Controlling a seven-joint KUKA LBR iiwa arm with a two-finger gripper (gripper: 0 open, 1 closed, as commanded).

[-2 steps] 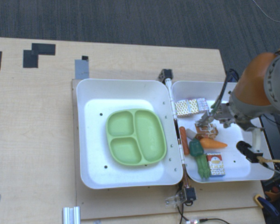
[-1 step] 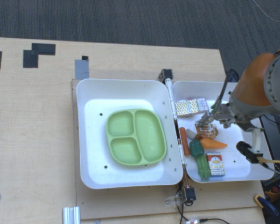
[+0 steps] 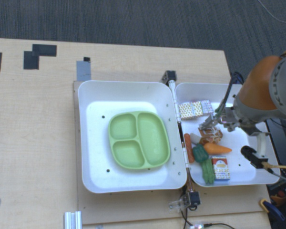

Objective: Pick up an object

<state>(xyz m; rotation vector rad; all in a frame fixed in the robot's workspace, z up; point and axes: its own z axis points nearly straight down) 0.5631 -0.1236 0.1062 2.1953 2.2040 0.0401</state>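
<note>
Here the gripper (image 3: 210, 124) hangs low in the right bin (image 3: 250, 175), just over a brown, round item (image 3: 212, 136) in the heap; whether it is open or shut I cannot tell.

Nearest the camera lie a small red-and-white box (image 3: 220, 168) and a green vegetable (image 3: 207, 170), then a carrot (image 3: 218, 149), with a thin orange-red stick (image 3: 188, 148) along the bin's left wall. Just behind them the tool tips meet the brown item, with a patterned packet (image 3: 194, 109) farther back. The left bin (image 3: 93, 175) holds a green tray (image 3: 138, 140). By my reading, this is the grasp attempt itself: nothing is visibly held. The next move calls for a firm close on one item and a straight lift, without dragging neighbours. The arm (image 3: 264, 92) reaches in from the right, wrist bent downward, orange band above.
</note>
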